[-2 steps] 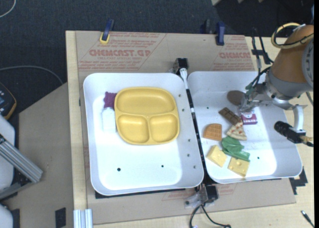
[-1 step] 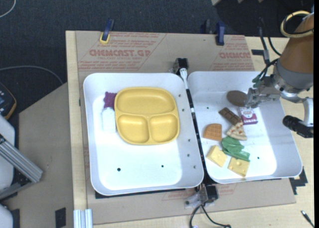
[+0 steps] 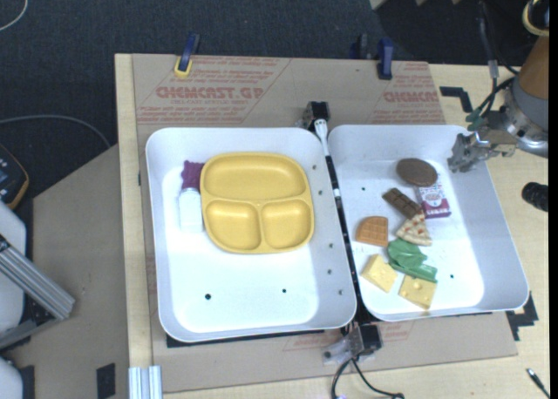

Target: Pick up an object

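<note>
The arm reaches in from the right, its end effector [image 3: 464, 155] hanging at the right bin's [image 3: 488, 214] upper right rim; its state seems too blurred to tell. The toy foods cluster mid-bin: a brown patty [image 3: 417, 171], waffle [image 3: 372, 231], green piece [image 3: 410, 258], and cheese blocks [image 3: 417, 290]. The bin's right side lies bare.

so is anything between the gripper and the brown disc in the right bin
Nothing visible. The gripper sits at the right bin's far right edge, and bare white floor lies between it and the brown disc.
</note>
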`<state>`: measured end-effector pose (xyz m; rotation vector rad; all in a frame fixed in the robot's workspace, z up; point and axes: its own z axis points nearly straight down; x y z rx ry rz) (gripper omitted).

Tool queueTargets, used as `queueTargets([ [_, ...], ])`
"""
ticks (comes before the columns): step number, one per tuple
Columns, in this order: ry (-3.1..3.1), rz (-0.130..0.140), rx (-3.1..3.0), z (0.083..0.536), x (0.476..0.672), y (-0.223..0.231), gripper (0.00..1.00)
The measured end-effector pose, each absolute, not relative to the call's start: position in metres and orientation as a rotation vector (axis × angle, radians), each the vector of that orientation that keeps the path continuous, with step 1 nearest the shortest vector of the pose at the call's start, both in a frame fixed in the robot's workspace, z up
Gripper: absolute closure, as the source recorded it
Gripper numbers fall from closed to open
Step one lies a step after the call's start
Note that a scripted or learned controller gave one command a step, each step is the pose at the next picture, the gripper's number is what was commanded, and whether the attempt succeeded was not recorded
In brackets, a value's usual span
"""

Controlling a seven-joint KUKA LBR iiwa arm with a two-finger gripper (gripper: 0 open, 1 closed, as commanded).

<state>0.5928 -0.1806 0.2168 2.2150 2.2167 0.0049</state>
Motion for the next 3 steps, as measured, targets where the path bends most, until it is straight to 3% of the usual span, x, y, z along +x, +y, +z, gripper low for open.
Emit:
queueTargets([
  [1,2.219,0.003,2.217,0.226,0.594,-0.181,1.00],
  [3,2.230,0.000,2.219,0.232,0.557,-0.087,1.00],
])
